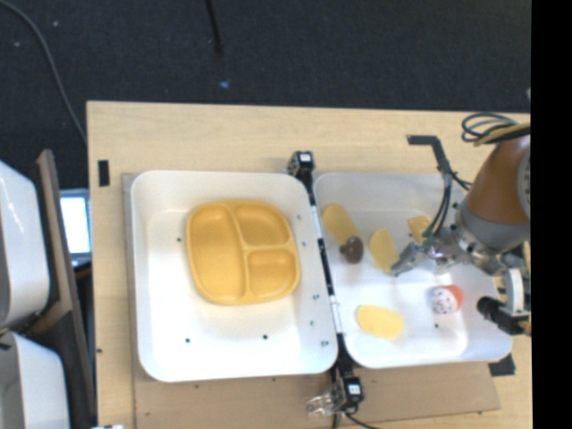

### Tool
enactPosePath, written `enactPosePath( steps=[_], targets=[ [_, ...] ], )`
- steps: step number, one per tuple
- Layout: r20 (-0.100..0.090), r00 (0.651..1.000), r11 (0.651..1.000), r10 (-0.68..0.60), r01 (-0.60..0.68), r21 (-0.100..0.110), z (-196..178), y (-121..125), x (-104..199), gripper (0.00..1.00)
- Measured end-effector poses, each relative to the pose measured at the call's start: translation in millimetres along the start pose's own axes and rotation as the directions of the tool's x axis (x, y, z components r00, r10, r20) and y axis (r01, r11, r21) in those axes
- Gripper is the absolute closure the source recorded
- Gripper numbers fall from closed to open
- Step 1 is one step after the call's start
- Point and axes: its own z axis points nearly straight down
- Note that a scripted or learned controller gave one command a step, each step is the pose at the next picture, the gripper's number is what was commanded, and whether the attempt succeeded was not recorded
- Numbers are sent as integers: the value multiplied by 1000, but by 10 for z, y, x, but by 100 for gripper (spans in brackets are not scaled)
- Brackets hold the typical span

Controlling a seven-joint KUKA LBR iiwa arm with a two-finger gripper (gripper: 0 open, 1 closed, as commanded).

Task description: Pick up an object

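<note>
Objects for picking are gathered in the right bin (500, 351). The arm (500, 190) is seen entering from the right, its orange band above the wrist, with the wrist bent down over the right bin's right half. The gripper (413, 259) is pointed leftward and low, near the bin floor, just beside a yellow piece. Whether the jaws are spread or pressed together cannot be told, and nothing is seen pinched between them. A dark cable (440, 186) is looped from the wrist up toward the bin's far edge.

Two white bins are set side by side on the desk (223, 132). In the left bin (152, 329) one yellow divided tray (241, 251) is held, with three compartments, lying flat near the middle.

In the right bin six things are counted. Four are yellow pieces: one (337, 220) near the far left, one (383, 248) near the middle, a small one (418, 228) partly hidden by the gripper, and an oval one (380, 321) near the front. One small brown object (352, 249) is touching the far-left yellow piece and lies just beside the middle one. One white and orange ball-like object (445, 299) lies to the right, below the wrist and apart from the others.
</note>
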Motion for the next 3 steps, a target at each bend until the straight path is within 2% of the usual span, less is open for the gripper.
enactPosePath(
  steps=[1, 3],
  targets=[
    [1, 1000, 1000, 1, -1, -6, -133, 16, -7, 100],
    [2, 1000, 1000, -1, 1, -10, -1234, 25, 136, 100]
  ],
)
